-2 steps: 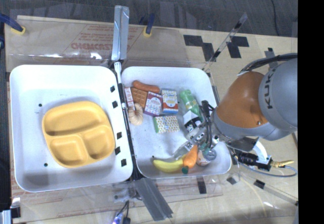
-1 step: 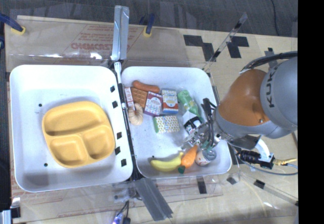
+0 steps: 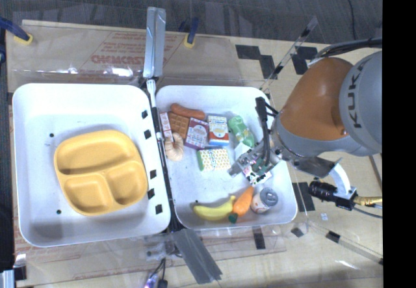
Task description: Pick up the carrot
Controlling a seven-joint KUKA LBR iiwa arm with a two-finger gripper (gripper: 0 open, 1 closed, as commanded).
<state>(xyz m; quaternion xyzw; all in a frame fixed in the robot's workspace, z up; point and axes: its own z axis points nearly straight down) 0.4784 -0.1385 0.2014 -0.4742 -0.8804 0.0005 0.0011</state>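
The carrot (image 3: 242, 203) is a short orange piece with a green end, lying near the front edge of the right bin (image 3: 188, 95), between a banana (image 3: 213, 209) and a small round tin (image 3: 265, 199). My gripper (image 3: 253, 166) hangs in the right bin just above and behind the carrot, its dark fingers pointing down toward the bin floor. Nothing shows between the fingers. The carrot lies free on the bin floor.
The right bin also holds a sausage (image 3: 187, 112), small food boxes (image 3: 197, 133), a green bottle (image 3: 239, 128), a checked packet (image 3: 214, 160) and a garlic-like piece (image 3: 173, 147). A yellow divided tray (image 3: 99, 170) lies in the left bin (image 3: 39, 104).
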